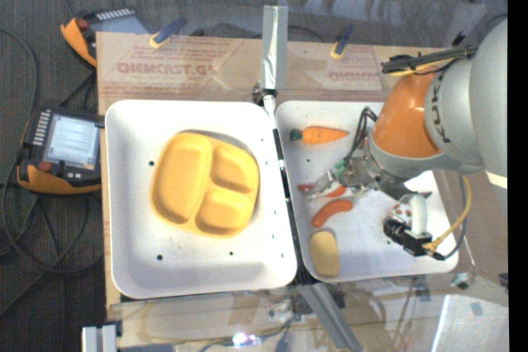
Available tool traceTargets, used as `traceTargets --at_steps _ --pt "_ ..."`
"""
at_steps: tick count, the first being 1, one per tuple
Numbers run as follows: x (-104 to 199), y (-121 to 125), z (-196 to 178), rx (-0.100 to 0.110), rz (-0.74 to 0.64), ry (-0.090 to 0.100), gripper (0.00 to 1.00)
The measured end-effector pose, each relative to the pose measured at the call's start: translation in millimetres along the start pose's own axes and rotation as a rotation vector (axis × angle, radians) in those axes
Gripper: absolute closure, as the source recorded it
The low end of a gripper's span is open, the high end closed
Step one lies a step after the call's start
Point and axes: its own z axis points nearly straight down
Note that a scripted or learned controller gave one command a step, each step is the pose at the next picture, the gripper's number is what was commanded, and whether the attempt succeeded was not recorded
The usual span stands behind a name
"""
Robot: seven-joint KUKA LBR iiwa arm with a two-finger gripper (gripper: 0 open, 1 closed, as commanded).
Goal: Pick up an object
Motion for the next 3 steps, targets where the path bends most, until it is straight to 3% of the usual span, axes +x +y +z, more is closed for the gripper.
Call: traceTargets --at_steps 1,2,3 --pt "7 -58 -1 -0.007 0.026 -0.003 0.0" --pt "-15 9 0 -0.006 -0.058 -0.002 0.0" --pt "-16 9 -10 -0.005 -0.056 -0.003 1.0"
